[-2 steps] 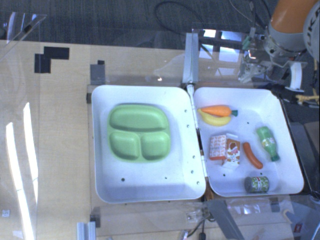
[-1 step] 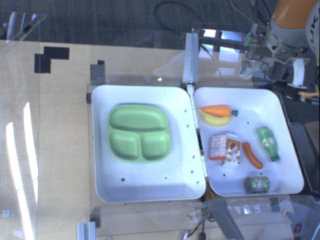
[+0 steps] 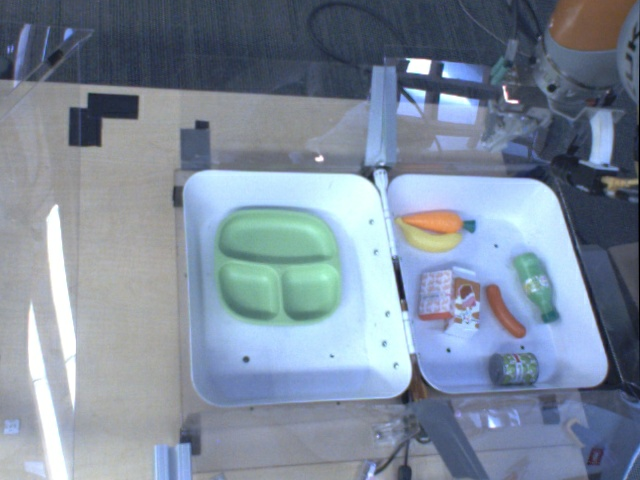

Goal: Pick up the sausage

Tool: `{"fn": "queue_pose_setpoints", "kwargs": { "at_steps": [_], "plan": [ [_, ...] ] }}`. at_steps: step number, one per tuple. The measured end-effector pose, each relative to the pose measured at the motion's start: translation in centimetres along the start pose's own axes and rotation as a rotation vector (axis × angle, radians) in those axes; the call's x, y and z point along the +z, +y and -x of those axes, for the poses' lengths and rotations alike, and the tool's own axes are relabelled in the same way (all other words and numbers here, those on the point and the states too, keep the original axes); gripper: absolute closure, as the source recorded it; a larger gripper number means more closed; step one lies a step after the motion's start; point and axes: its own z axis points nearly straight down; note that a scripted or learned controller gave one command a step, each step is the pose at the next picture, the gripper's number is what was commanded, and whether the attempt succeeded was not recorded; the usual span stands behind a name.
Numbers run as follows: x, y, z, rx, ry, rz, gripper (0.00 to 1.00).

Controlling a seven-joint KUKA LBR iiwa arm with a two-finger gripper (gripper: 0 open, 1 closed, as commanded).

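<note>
The sausage lies in the right bin, long axis slanting toward its near-right corner, well below the gripper; whether the jaws are open, I cannot tell.

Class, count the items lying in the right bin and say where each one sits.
6. Carrot over banana at the back left; carton in the middle; sausage right of it; green bottle far right; can at the front.
</note>
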Motion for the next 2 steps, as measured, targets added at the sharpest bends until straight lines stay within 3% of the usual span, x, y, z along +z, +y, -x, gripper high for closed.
{"fn": "queue_pose_setpoints", "kwargs": {
  "at_steps": [2],
  "plan": [
    [-2.4, 0.3, -0.3, -0.015, -0.004, 0.016, 1.00]
  ]
}}
